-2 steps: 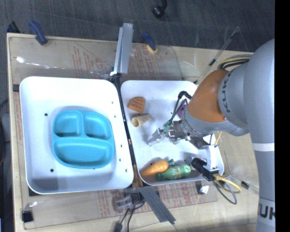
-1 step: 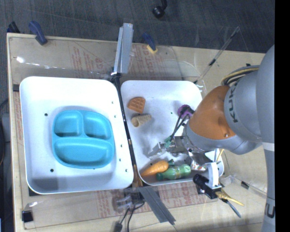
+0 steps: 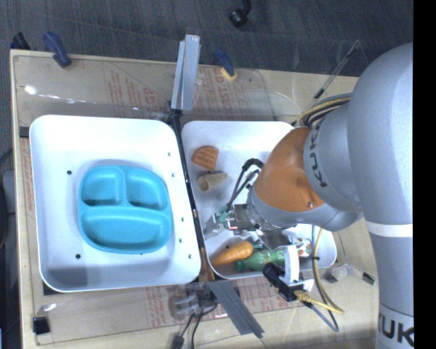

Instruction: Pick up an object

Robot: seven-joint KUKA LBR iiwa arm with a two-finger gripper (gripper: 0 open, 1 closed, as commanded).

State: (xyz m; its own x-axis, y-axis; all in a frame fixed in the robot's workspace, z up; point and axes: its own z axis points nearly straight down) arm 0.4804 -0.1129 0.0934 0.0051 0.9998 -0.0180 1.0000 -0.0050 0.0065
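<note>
- Lying along the near edge of the right bin [image 3: 276, 131], the toy carrot [image 3: 232, 252] points its orange body toward the divider between bins, with a green piece [image 3: 261, 260] touching its right end.
- Gripper [image 3: 232, 220] sits just above the carrot; finger state cannot be determined.
- A brown bread-like piece [image 3: 206, 156] and a tan cork-like piece [image 3: 212, 181] lie near the far left corner of the same bin.
- Left bin [image 3: 51, 195] carries a blue divided plate [image 3: 125, 209] at its centre.

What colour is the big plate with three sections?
The plate is light blue, seen in the camera view.
</note>
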